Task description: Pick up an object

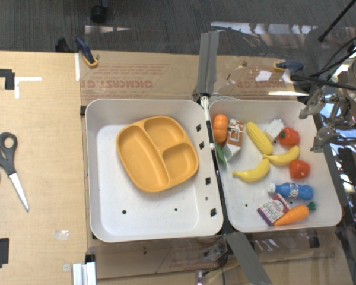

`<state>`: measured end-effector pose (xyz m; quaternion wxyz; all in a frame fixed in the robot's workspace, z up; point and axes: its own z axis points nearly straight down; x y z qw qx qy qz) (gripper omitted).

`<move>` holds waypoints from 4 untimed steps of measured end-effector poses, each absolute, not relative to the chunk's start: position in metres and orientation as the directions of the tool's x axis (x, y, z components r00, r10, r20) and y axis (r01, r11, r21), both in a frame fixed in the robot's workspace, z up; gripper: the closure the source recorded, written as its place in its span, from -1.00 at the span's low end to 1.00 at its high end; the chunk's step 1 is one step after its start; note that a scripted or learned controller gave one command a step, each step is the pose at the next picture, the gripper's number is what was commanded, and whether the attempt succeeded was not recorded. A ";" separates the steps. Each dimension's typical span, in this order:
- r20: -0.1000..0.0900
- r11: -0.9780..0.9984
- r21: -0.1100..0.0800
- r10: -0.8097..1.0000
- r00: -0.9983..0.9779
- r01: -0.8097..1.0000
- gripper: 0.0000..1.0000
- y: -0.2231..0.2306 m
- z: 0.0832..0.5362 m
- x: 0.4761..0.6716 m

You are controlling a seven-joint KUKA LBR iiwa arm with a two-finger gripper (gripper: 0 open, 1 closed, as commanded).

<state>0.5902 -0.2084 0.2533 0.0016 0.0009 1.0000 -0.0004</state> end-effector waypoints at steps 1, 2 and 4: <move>-0.004 0.999 -0.001 0.046 -0.999 0.046 -1.00 -0.176 0.126 0.575; -0.003 0.996 0.000 0.085 -0.996 0.085 -1.00 -0.097 0.093 0.580; -0.005 0.994 0.000 0.113 -0.994 0.113 1.00 -0.057 0.265 0.576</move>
